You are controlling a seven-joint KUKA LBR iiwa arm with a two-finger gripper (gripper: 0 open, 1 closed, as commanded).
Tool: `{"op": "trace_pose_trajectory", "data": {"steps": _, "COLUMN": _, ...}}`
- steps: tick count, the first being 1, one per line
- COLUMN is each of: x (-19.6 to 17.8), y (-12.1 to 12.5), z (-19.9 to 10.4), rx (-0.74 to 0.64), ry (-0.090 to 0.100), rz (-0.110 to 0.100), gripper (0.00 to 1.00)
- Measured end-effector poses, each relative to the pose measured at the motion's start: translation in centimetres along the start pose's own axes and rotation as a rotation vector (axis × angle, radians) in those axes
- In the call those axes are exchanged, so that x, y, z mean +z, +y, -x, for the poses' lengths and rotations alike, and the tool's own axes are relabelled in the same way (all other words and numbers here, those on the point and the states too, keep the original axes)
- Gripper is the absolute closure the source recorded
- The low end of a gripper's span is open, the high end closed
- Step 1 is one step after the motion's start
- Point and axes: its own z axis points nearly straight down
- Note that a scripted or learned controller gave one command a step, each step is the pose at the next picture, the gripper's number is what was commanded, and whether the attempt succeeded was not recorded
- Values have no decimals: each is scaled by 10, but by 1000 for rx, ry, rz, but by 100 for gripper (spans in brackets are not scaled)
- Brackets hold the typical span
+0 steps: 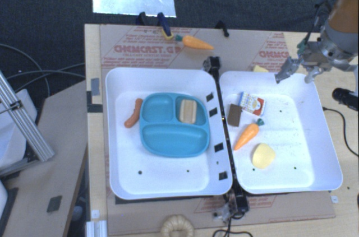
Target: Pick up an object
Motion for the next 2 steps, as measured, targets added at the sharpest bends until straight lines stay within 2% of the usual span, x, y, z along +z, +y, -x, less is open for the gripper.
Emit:
{"op": "trace_pose_trajectory", "data": {"steps": 1, "x": -7, "y": 2, "z": 0, "rx": -2, "ry": -2, "rz": 11, "gripper": 0}}
{"op": "trace_pose_trajectory", "data": {"steps": 2, "x": 56, "y": 1, "z": 0, "rx": -1, "ry": -1, "rz": 6, "gripper": 0}}
